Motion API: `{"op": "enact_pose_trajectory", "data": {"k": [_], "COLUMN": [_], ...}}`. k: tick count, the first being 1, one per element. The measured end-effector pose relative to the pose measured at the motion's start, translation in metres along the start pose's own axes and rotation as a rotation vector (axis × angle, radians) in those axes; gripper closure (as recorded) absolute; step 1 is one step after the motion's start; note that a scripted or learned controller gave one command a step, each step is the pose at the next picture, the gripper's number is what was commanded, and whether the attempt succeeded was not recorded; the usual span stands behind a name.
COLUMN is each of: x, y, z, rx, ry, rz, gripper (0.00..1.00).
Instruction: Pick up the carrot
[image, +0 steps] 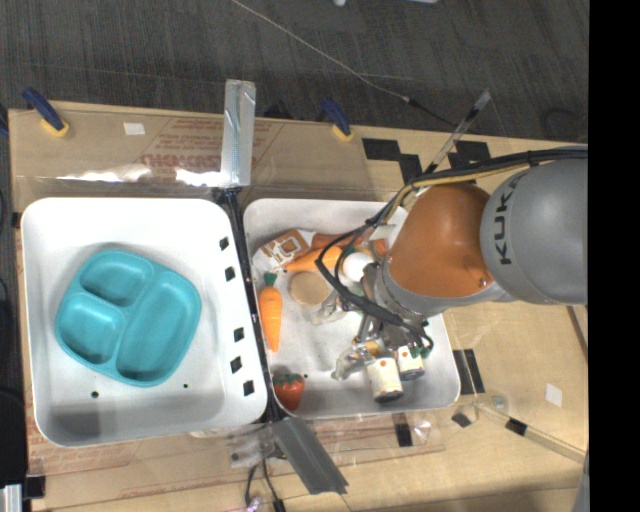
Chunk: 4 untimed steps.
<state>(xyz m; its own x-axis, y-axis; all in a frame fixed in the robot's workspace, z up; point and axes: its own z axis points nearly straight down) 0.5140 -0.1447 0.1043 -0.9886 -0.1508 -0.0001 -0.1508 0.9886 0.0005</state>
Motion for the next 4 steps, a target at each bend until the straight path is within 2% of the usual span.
{"op": "enact_pose_trajectory", "data": {"k": [1,2,3,4], "x": [-0.002,-0.021,-0.02,-0.046], "y": [0.002,-0.001,0.0,0.001], "z": [-0.01,-0.2,-0.222,-0.218], "rx": [0.0,0.006,0.003,0.003], "ry": [-0.002,-0.011,-0.004,-0.004], "rz": [-0.009,0.071,0.063,0.029], "gripper": [1.0,1.0,1.0,1.0]}}
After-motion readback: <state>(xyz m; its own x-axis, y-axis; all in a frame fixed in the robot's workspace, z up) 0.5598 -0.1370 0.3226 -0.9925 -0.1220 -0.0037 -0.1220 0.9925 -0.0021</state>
